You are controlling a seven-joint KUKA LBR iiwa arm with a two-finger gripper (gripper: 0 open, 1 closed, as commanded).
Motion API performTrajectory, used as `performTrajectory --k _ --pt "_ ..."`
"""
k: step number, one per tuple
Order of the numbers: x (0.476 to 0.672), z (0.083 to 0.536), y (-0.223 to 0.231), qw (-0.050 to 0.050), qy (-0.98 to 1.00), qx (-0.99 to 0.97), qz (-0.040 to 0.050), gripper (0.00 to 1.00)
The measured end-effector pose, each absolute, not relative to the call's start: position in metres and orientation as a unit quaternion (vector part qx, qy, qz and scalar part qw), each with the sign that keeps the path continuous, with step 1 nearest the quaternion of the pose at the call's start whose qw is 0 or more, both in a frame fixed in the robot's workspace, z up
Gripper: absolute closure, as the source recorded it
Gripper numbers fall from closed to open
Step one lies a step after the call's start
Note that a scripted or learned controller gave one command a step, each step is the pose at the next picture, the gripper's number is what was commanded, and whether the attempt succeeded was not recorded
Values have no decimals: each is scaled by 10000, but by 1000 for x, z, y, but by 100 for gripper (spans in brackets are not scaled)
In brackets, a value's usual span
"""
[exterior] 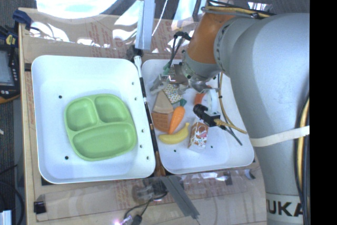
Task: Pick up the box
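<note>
Box (198, 136): small carton with red and white print, lying in the right bin (231, 158), toward its near edge — its long axis runs roughly from the far side to the near side of the bin, tilted a little, with the peaked end pointing away toward the far side
Box neighbours: a banana (174, 137) lies just to its left, nearly touching; a carrot (176, 119) sits above the banana, slanted
Other food: a wedge-shaped tan piece (163, 104) and an orange-brown lump (160, 120) lie along the bin's left wall
Claw (171, 80): low over the far part of the right bin, well apart from the box — how far it is open cannot be told, and nothing can be made out in its hold
Arm (263, 92): large grey body covering the right side of the bin, orange band (205, 39) above the wrist, cables trailing
Left bin (47, 76): holds a green divided plate (100, 126) with three compartments
Worktop (79, 197): carries both bins side by side
</note>
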State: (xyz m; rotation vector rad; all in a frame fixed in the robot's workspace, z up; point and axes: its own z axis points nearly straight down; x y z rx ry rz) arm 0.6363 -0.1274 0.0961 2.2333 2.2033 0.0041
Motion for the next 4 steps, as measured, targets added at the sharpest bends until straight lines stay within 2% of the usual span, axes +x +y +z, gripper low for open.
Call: performTrajectory --k 1,2,3,4 --pt "638 108 -128 39 7031 7111 10 100" --pt "637 108 -128 39 7031 7111 8 0" --pt "638 118 -128 39 7037 7105 8 100" --pt "638 117 -128 39 7038 7104 6 0"
